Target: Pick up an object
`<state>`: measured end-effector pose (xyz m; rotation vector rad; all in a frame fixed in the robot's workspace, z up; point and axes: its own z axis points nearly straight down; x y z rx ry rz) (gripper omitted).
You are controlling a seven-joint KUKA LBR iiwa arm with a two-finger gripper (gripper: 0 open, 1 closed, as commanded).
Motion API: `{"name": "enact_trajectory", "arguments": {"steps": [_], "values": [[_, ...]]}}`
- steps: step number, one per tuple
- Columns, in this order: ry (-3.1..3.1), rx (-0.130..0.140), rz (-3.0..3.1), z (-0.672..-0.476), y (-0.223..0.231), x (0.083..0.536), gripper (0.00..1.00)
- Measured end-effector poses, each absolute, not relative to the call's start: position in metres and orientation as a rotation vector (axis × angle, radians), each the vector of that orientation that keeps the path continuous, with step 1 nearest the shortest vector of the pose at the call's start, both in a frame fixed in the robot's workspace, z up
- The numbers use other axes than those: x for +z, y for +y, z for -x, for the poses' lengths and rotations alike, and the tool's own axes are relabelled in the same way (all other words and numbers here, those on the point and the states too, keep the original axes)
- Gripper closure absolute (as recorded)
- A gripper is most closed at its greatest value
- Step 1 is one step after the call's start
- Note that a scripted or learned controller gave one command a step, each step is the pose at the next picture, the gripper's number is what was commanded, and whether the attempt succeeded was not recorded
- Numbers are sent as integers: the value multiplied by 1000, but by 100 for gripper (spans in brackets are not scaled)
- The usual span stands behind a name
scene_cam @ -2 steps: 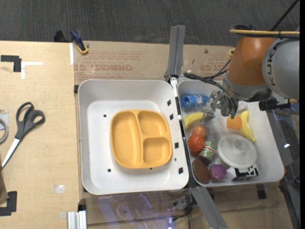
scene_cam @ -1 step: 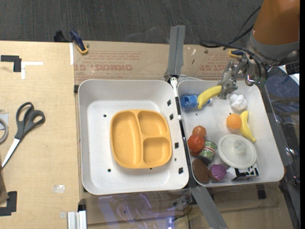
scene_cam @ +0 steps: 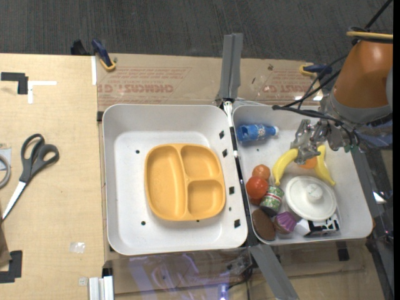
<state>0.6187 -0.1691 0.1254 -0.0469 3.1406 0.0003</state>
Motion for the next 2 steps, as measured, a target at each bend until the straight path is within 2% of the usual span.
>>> {"name": "enact_trajectory", "arguments": {"steps": [1,2], "values": [[3112,2,403,-649,-118,217,100],[3110,5,396,-651,-118,223,100]]}}
